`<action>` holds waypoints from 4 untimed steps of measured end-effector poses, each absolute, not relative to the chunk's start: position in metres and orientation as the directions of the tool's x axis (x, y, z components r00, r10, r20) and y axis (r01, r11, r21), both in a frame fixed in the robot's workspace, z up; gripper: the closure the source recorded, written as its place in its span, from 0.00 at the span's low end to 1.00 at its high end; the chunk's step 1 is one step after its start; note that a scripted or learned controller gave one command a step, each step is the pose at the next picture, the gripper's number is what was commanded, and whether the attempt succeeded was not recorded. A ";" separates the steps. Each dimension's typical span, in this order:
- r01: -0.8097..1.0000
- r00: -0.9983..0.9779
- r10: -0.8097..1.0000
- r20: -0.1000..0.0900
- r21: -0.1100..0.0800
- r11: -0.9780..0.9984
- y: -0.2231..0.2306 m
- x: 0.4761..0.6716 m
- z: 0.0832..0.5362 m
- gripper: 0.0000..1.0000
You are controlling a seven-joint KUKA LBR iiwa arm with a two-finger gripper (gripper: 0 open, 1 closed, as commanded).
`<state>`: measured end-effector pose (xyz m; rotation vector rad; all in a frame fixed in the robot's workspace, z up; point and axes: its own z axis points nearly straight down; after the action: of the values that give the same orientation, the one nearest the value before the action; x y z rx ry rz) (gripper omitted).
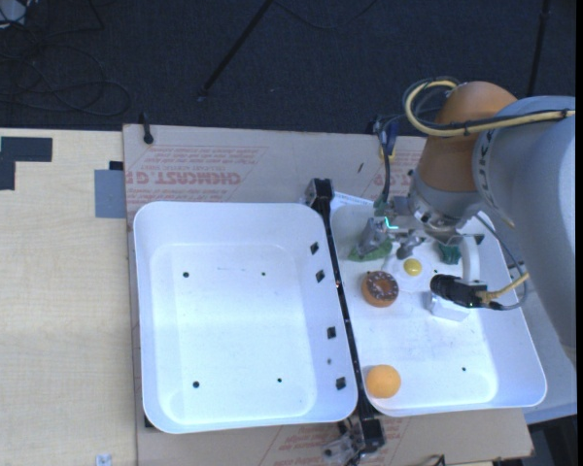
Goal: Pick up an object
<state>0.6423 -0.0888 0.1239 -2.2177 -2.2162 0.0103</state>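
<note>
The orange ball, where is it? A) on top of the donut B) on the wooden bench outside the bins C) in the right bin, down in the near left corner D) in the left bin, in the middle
C: the orange ball sits on the floor of the right bin, in its near left corner beside the divider, apart from the donut farther back.

Lying in the right bin [486, 357], right of frame centre: a round brown doughnut-like piece [380, 288] with pale specks, flat, near the dividing wall. Just right and above it, a small yellow ball [412, 267]. Toward the lower edge, an orange ball [383, 381], well apart from the rest. At the bin's upper part, a green thing [372, 249], possibly leaf-shaped, partly hidden.
</note>
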 end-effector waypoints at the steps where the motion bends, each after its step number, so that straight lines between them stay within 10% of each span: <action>1: 1.000 0.002 1.000 0.000 -0.009 -0.002 -0.090 0.642 0.134 1.00; 2: 1.000 0.001 1.000 0.000 -0.010 -0.001 -0.090 0.642 0.133 0.00; 3: 1.000 0.002 1.000 -0.001 -0.010 -0.002 -0.091 0.642 0.143 1.00; 4: 1.000 0.002 1.000 -0.001 -0.011 -0.002 -0.091 0.642 0.143 0.00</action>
<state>0.6418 -0.0913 0.1427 -2.2182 -2.2142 0.0131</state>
